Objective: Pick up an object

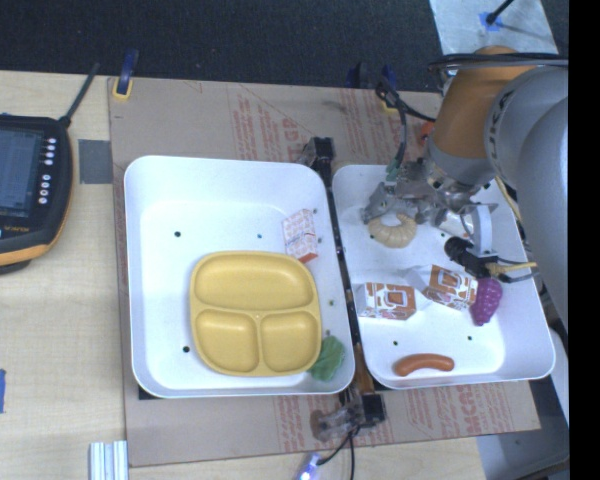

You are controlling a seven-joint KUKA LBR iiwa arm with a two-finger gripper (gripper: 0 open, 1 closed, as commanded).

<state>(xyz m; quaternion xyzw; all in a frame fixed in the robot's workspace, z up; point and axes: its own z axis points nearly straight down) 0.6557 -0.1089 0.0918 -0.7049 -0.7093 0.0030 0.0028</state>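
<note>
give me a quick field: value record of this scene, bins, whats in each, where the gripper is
left bin: yellow divided plate, small red and white packet by the right wall, green item at the plate's lower right corner
right bin: bagel, two orange and white packets, purple grapes, sausage
gripper: low over the upper part of the right bin, right at the bagel
held object: none visible
beside the bins: black and orange handheld pendant at the left
</note>
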